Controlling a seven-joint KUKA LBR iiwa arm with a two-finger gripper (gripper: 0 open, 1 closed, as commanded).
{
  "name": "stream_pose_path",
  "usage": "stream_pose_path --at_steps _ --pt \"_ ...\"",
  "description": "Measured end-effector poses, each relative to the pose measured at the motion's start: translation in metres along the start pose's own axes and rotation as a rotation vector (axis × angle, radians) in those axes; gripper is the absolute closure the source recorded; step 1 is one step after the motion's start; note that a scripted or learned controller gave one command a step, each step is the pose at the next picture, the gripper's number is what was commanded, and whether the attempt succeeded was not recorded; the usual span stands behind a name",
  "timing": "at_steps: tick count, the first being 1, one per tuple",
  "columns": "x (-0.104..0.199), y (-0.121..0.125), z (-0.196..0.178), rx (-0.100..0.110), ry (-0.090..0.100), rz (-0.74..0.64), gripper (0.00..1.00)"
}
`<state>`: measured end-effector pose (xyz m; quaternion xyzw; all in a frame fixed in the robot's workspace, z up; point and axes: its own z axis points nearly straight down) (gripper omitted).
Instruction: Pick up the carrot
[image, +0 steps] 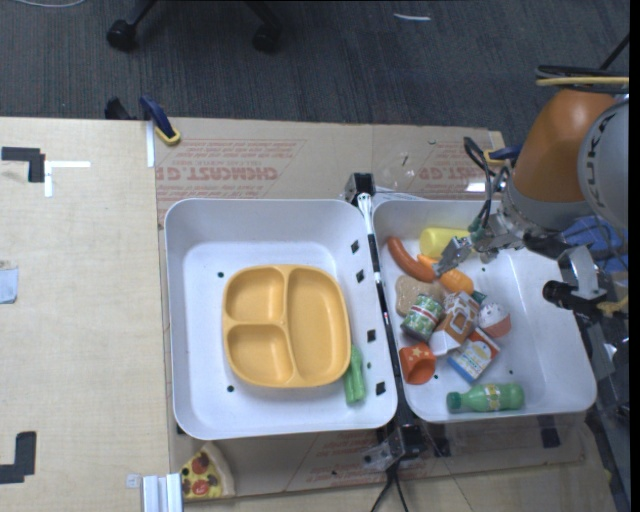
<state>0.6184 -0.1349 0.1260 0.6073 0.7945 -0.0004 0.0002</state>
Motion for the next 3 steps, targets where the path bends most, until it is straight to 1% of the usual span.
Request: stream_pose_path --at_steps 1,2,3 --pt "0.01 0.018 0.026 -0.011 -0.002 0.087 0.0" --pt "0.009 0.02 0.015 -0.019 -0.004 0.089 1.0" --pt "0.038 -0.013 0.024 -0.026 -0.009 0.139 1.0"
